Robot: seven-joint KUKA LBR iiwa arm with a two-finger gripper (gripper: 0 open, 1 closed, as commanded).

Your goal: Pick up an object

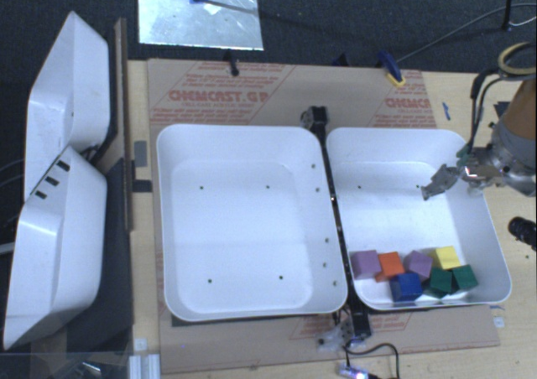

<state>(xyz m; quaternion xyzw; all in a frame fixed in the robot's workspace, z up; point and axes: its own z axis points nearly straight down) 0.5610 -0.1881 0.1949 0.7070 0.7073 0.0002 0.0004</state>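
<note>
The claw [438,184] is hanging over the right bin's [419,155] far right side with nothing between its fingers, though their spread is unclear, while the coloured blocks [413,272] are sitting clustered well apart at that bin's near edge.

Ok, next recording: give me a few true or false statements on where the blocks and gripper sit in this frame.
1. All the coloured blocks lie in the right bin. True.
2. The blocks are spread evenly across that bin. False: they cluster along its near edge, from the purple block to the green block.
3. The gripper is over the left bin. False: it is over the right bin's far right part.
4. The blue block lies beside the orange block. True.
</note>
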